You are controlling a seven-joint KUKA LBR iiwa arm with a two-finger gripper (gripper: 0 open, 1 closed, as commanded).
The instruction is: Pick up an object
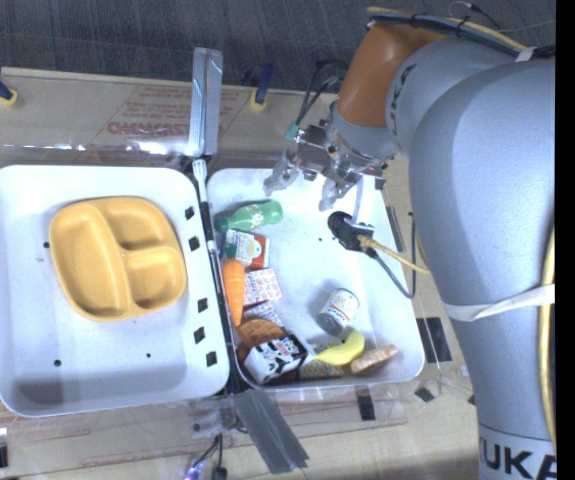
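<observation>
Green bottle point(249, 214) left of pincer point(305, 182) — carrot point(234, 290) below.

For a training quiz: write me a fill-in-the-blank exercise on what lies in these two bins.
1. The yellow divided tray lies in the ____ bin.
2. The carrot is coloured ____.
3. The banana lies near the right bin's ____ edge.
4. The gripper hangs over the ____ bin.

Missing words: left; orange; bottom; right

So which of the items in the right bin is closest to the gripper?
The green plastic bottle lying on its side at the bin's upper left, just below the gripper; the other items lie lower down.
</observation>
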